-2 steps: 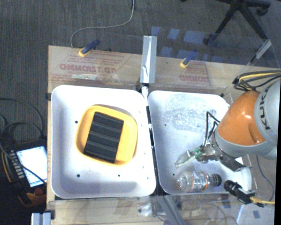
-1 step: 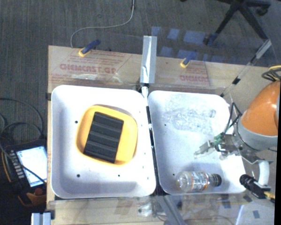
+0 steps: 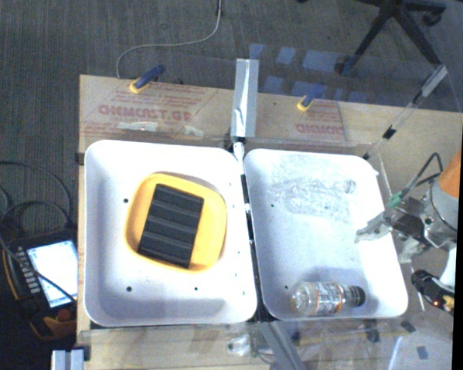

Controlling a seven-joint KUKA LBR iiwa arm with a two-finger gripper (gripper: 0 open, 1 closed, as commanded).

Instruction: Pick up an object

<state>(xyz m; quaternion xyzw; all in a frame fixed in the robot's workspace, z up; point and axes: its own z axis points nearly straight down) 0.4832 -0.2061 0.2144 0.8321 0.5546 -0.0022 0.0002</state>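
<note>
Wooden worktop (image 3: 104, 104) is carrying two bins, the pincer (image 3: 372, 229), grip unreadable, is hovering at the right bin's (image 3: 329, 247) edge, so it should be descending squarely over the bottle (image 3: 328, 297) lying just below-left.

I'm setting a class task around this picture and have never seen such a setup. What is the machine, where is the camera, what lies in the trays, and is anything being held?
One camera looks down at a slant on a bench with two shallow white trays. The left tray holds a yellow dish with a black ribbed block on it. The right tray holds a plastic bottle lying on its side. The machine is a robot arm reaching in from the right; its gripper sits at the right tray's edge. Nothing appears held.
</note>
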